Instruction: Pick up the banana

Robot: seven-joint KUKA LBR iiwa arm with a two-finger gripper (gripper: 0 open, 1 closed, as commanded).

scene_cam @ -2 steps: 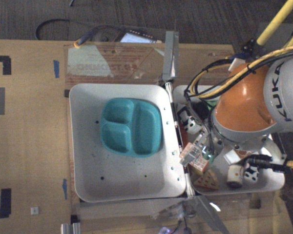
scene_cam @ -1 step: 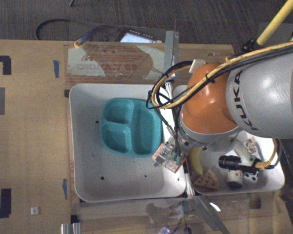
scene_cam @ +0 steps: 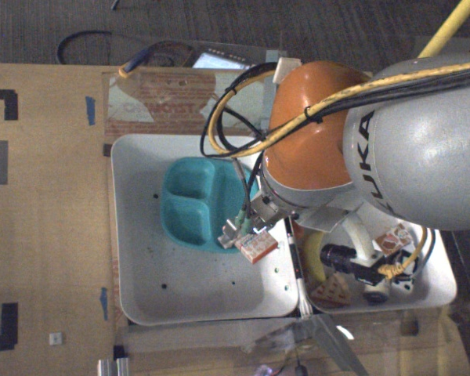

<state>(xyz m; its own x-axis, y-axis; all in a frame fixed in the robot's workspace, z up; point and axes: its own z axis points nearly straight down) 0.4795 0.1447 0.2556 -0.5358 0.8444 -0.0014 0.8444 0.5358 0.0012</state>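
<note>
The grey arm with its orange band is reaching in over both bins. Its pincer is hanging low over the left shallow white bin, at the right edge of a teal divided plastic plate. How wide the pincer is standing cannot be told from this angle. A small red-and-white cardboard box is lying right at its tip; whether the pincer is gripping that box cannot be told either.

The yellow banana is lying in the right shallow white bin, close to the wall between the two bins, with its upper end hidden under the arm. A brown wedge-shaped piece is sitting just below it.

Black letters reading "UKA" are showing on the arm's grey shell. A brown cardboard sheet on the brown table above the left bin is bearing faded reddish print, too blurred to read. The print on the small box is likewise too small to read.
</note>
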